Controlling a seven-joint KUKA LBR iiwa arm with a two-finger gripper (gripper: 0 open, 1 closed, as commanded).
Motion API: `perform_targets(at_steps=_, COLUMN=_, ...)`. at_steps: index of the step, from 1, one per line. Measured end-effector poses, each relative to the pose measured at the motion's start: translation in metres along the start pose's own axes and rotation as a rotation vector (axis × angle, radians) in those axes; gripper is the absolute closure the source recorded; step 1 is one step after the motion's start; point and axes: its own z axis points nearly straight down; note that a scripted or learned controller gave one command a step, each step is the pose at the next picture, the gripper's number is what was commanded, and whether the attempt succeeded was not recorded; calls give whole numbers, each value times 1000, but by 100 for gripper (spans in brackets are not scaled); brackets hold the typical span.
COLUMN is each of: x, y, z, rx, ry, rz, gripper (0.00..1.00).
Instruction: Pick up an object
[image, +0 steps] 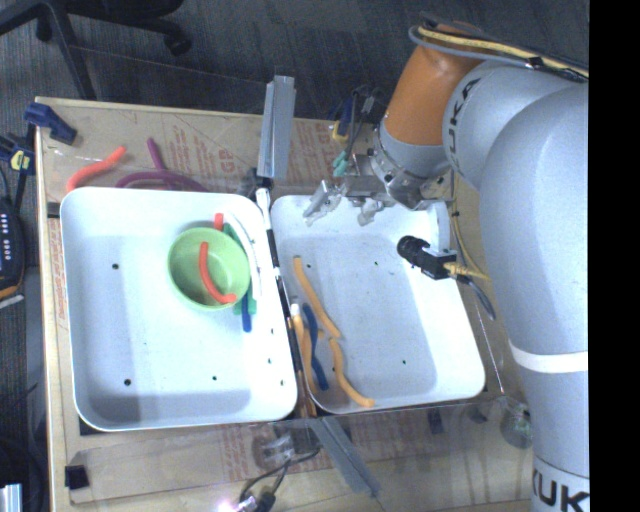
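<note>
Gripper (343, 203) poised over the far edge of the right bin (455, 345), fingers spread and holding nothing. Step in hand, as judged: approach, with no object yet chosen. Nearest candidates are the orange strips (318, 315) and a blue piece (309, 335) along the bin's left wall (nearer the camera than the gripper); next move calls for travel toward them, then descent. Green bowl (207, 266) sits in the left bin (120, 370), well apart.

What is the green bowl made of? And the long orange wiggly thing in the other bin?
The green bowl looks like smooth plastic: one even bright colour with a soft shine. The long orange strip in the right bin seems to be bendy rubber or soft plastic, since it lies in loose curves; the picture can't settle which.
</note>
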Motion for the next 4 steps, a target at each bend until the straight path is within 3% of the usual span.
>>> perform_targets(at_steps=1, x=-3, y=-48, z=78, rx=-1, ry=-1, rz=-206, gripper=0)
perform_targets(at_steps=2, x=-7, y=-84, z=115, rx=-14, ry=-10, rz=-269, gripper=0)
perform_targets(at_steps=3, x=-5, y=-85, z=106, rx=-6, ry=-3, rz=-277, gripper=100)
perform_targets(at_steps=4, x=47, y=-56, z=19, rx=-3, ry=-2, rz=-205, gripper=100)
